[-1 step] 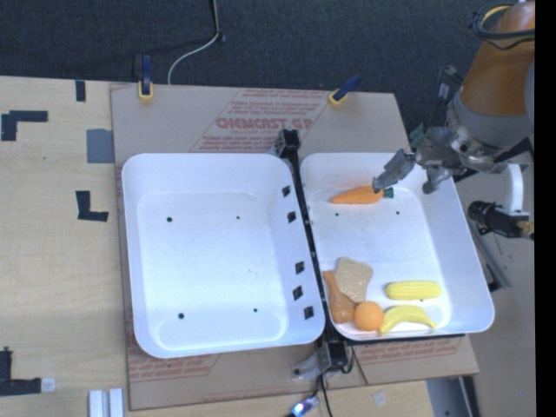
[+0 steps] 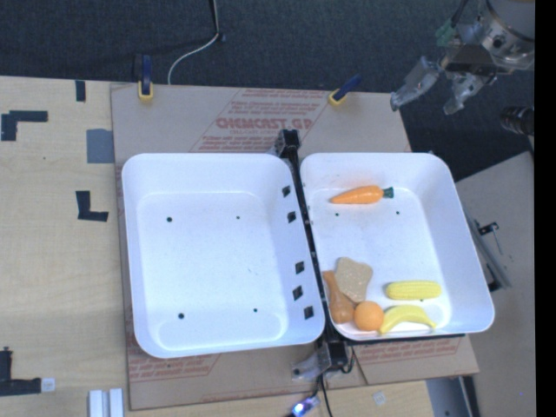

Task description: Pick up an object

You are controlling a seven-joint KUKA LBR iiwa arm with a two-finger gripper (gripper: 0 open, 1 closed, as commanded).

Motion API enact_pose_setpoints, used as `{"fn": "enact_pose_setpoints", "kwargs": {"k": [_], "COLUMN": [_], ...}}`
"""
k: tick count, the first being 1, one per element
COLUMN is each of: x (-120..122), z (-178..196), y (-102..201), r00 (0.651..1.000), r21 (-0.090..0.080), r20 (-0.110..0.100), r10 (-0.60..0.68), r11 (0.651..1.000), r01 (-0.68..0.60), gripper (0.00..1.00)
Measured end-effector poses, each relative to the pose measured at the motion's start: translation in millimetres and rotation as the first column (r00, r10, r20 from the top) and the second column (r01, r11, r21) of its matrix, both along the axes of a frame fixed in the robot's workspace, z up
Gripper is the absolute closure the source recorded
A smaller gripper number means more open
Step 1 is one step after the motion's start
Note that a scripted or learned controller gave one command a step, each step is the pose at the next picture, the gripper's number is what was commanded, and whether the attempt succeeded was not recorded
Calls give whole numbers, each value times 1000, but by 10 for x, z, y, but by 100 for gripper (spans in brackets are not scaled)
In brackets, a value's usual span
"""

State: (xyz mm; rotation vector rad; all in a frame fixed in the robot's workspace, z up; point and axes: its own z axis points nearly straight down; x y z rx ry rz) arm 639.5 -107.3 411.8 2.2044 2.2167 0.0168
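We logged the gripper (image 2: 437, 89) spread apart, holding nothing, beyond the right bin's (image 2: 452, 233) far right corner; carrot (image 2: 357, 195) inside.

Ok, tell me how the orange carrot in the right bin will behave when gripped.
The orange carrot with the green tip looks like rigid plastic, so probably stiff and light. Its round, tapered body may slip or roll. It lies alone in the right white bin, so nothing would block it.

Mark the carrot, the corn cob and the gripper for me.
carrot (image 2: 356, 195): camera view, middle of its orange body.
corn cob (image 2: 412, 291): camera view, middle of the yellow cob.
gripper (image 2: 432, 88): camera view, midway between its two fingertips.
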Motion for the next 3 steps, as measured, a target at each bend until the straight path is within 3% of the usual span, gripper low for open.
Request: {"fn": "enact_pose_setpoints", "kwargs": {"k": [1,3], "x": [-24,293], "z": [7,1057], "y": [-16,1124], "r00": [1000,1000], "r21": [1,4], "r20": [-18,-11], "r10": [-4,2], "r11": [1000,1000], "r01": [4,-2], "gripper": [100,100]}}
